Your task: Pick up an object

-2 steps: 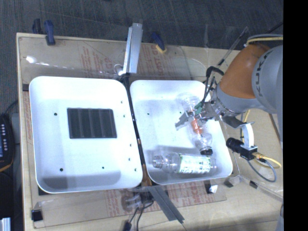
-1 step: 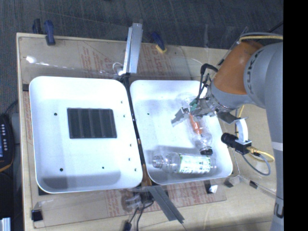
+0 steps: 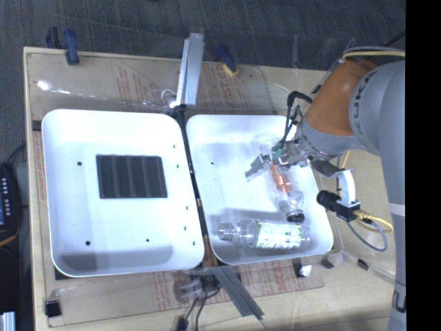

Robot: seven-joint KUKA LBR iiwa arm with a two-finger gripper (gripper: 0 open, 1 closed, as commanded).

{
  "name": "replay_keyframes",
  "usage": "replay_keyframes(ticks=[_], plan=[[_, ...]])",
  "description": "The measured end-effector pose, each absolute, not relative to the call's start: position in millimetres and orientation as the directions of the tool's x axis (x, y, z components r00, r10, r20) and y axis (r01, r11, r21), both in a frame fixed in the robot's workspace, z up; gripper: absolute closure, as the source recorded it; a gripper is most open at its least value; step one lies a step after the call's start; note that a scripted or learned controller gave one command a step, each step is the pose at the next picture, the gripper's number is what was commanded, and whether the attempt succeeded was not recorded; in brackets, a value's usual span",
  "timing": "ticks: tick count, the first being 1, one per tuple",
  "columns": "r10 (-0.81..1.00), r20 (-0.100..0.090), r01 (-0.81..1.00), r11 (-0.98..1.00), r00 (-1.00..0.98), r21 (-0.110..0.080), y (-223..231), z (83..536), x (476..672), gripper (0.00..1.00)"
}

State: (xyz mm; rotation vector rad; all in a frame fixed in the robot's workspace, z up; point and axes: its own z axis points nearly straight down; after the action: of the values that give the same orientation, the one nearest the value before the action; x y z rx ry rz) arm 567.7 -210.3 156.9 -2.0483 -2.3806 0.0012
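Mostly clear, the plastic bottle point(image 3: 265, 234) has a green-white label.

Two bins are set side by side on the tabletop point(image 3: 103, 292). The left bin point(image 3: 62, 185) is touched along its right rim by the right bin point(image 3: 207, 185). A slatted panel point(image 3: 131, 176) is laid flat in the middle of the left bin. In the right bin, one bottle point(image 3: 265, 234) is laid on its side along the near wall, and a smaller bottle point(image 3: 284, 188) is placed behind it, under the gripper point(image 3: 272, 158). Clamps point(image 3: 70, 45) are fixed on the far edge of the tabletop.
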Motion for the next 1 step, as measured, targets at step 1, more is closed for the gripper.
replay_keyframes(ticks=[1], plan=[[0.984, 0.0, 0.984, 0.179, -0.179, -0.001, -210.8, 171.1, 572.1, 0.0]])
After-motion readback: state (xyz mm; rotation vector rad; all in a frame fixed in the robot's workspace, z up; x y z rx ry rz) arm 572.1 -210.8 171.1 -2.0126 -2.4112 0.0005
